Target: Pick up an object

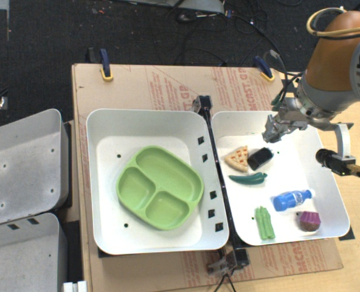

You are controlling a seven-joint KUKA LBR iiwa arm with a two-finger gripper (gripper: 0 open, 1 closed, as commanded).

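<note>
Seen from above at a slant: brown cardboard-covered worktop [143, 81] w/ two shallow white bins side by side.

Left bin [101, 132]: holds one light-green divided plate [160, 187], three compartments, lying flat near centre, turned at an angle.

Right bin [332, 181]: holds several small items. Toy pizza slice [236, 158] at upper left, w/ small black block [259, 157] touching its right side. Dark-green pepper [249, 178] just below those two, lying sideways. Blue bottle [291, 199] on its side further down and to the right, white cap end toward the right. Purple toy [309, 221] just below the bottle, near the bin's lower right corner. Light-green bundle of stalks [264, 222], asparagus-like, near the lower edge, left of the purple toy.

Arm [335, 59] in from the right, grey w/ orange band, over the right bin's upper right area. Tool [271, 134] pointed down-left, above the bin's upper part, near the black block and up-right of it, apart from it. Nothing seen between the tips. Open or closed: can't tell, too small and dark.

Blue-yellow clamps [106, 66] at the worktop's back edge. Other white bins [22, 163] at far left, off the worktop. Dark floor w/ cables behind.
</note>
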